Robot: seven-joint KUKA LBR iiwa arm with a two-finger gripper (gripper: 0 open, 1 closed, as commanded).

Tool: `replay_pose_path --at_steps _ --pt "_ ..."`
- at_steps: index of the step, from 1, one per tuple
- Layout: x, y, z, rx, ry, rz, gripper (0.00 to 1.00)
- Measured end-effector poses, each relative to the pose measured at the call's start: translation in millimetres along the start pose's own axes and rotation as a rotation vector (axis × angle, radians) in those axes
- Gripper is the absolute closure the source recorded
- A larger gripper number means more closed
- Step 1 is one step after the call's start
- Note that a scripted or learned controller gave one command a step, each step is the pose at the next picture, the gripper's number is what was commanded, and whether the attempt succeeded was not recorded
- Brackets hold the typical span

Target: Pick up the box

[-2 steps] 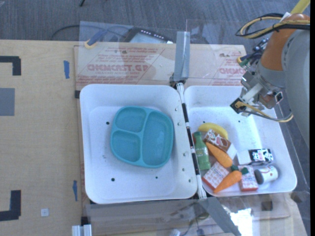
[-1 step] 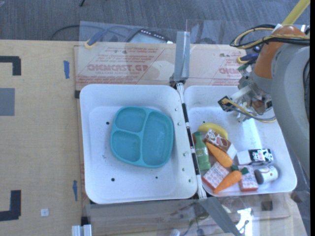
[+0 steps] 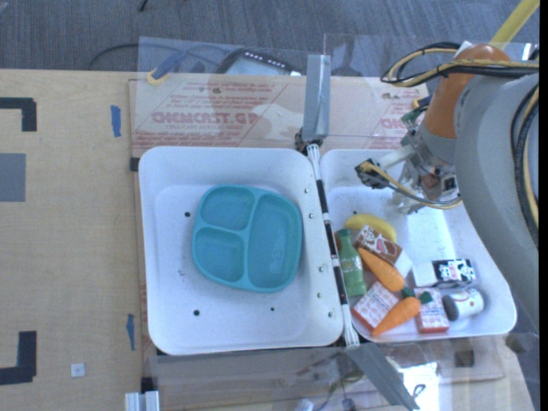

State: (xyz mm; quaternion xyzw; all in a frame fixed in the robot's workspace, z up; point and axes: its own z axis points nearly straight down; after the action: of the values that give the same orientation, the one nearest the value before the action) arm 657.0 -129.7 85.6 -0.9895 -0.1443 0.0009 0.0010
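The gripper hangs near the right bin's back edge, its opening impossible to tell, and the red-and-white box lies away at the front-left corner.

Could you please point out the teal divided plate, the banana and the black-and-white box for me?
teal divided plate (image 3: 278, 238): camera view, its large right compartment.
banana (image 3: 371, 223): camera view, middle of its yellow curve.
black-and-white box (image 3: 454, 271): camera view, its top face.
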Motion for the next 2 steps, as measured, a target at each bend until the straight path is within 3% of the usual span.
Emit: replay_pose_path --at_steps 1,2 --pt "-30.9 -37.6 -1.2 -0.001 0.004 -0.199 1.00" --pt "-26.2 43.8 0.5 -0.003 0.001 -0.108 1.00"
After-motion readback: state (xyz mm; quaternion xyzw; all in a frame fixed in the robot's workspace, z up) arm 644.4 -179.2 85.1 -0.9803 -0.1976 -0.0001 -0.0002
